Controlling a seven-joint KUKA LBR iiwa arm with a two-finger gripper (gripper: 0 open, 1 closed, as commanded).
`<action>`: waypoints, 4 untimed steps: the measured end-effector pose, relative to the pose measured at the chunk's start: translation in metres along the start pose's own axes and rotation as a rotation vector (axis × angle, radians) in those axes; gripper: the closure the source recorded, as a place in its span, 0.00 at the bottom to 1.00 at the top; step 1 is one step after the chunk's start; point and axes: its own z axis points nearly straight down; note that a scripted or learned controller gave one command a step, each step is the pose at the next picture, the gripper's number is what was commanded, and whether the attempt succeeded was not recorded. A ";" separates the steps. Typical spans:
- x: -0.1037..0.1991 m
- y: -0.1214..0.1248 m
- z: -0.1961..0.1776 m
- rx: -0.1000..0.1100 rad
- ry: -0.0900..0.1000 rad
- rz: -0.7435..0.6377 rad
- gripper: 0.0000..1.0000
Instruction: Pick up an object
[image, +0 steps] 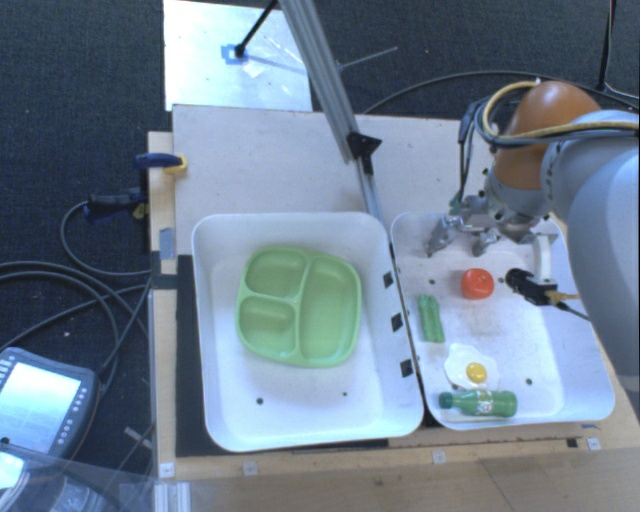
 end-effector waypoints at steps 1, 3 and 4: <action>0.000 0.002 -0.014 -0.006 -0.002 -0.002 1.00; -0.005 -0.002 -0.108 -0.013 -0.001 0.005 1.00; -0.005 -0.001 -0.137 -0.010 0.000 0.002 1.00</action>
